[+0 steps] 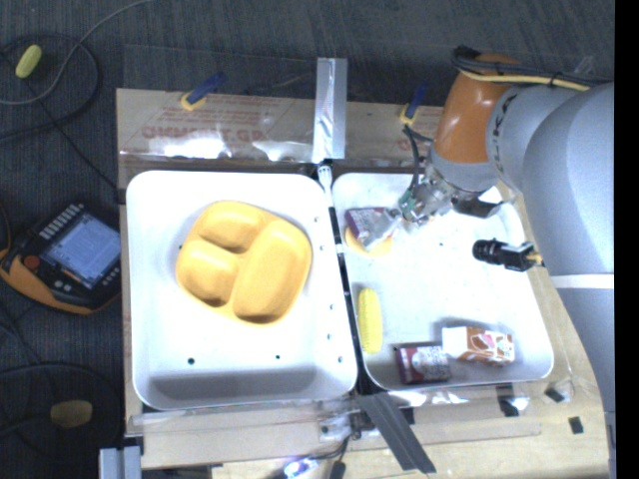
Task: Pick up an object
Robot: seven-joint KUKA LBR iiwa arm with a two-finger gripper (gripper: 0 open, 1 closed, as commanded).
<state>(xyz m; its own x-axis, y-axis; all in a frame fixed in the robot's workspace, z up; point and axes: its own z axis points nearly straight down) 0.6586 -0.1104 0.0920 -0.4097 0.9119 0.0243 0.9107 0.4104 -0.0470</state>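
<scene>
The crinkled silver packet [373, 227], lying against the upper left wall of the right bin [454, 285], looks like our target, and with the gripper [417, 206] at its edge, finger state unclear, we risk slipping off the foil.

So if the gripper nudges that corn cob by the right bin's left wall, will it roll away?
The corn cob looks round and elongated, so it would probably roll sideways. It lies along the right bin wall, which likely stops it leftward. Its glossy surface suggests slippery plastic, probably light.

Corn cob [369, 319] left of carton [480, 346]
</scene>
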